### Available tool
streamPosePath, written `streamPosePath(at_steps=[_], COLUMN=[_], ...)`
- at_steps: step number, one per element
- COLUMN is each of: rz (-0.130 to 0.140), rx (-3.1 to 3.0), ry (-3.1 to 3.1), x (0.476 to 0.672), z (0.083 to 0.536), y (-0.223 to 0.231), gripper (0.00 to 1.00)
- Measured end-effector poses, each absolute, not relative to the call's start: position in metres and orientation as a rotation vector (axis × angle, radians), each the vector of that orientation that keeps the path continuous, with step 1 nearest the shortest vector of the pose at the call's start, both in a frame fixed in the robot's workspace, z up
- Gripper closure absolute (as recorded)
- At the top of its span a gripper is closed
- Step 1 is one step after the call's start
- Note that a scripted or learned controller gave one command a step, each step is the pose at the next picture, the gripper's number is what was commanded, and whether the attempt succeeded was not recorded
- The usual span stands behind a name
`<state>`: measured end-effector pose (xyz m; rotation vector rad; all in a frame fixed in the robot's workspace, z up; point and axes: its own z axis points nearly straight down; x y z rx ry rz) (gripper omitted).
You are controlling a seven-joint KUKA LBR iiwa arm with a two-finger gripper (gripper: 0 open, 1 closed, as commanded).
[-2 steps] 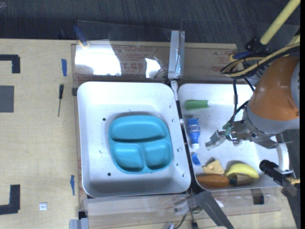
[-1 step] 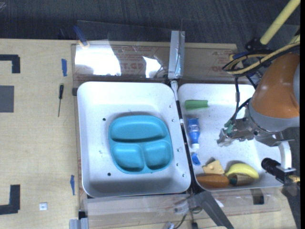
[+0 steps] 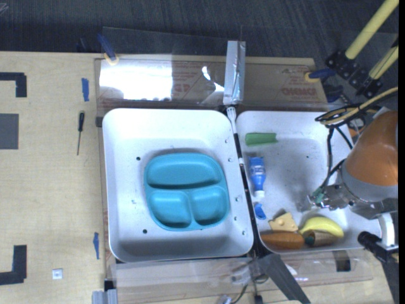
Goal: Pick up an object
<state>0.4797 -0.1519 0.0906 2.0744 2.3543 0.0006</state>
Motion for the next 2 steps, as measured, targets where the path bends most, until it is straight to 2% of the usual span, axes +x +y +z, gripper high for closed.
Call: streamPosePath(at_steps=[1,2], rz=[0.001,0.008], rx=[2.073,1.727], ry=[2.36,2.613], x=[0.479,0.566], z=[0.089,0.088], y=[-0.15,-0.106], gripper=[0.0,0.0])
